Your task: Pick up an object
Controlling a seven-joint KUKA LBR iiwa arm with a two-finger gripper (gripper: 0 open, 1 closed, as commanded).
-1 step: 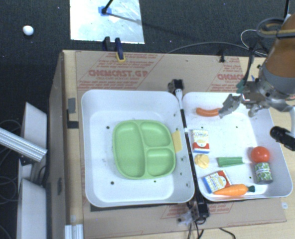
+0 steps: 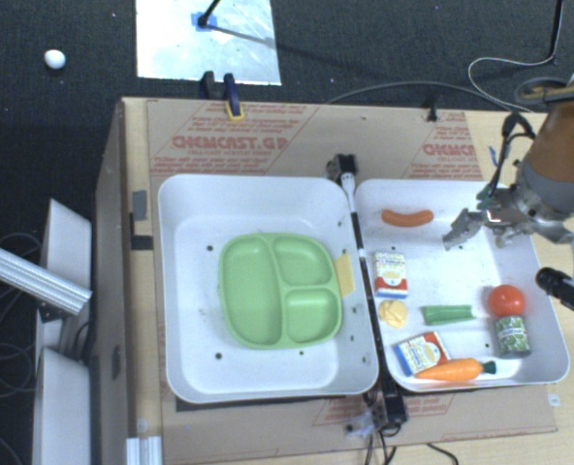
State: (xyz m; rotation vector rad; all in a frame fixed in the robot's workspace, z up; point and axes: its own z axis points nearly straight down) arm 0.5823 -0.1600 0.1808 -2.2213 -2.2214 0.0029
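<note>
Gripper [image 2: 469,227], spread wide and holding nothing, hovers at the sausage's [image 2: 407,218] three o'clock; a descent here risks missing it.

White ball [image 2: 55,59] on dark floor, foil sheet [image 2: 207,25], blue clamp [image 2: 232,95]

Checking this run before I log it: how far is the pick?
Nothing picked yet. The claw hangs over the right bin, near its back, with nothing between its fingers. The hot dog, tomato, carrot and the small cartons all lie in the bin. Left: choose one, descend, grip, lift.
</note>
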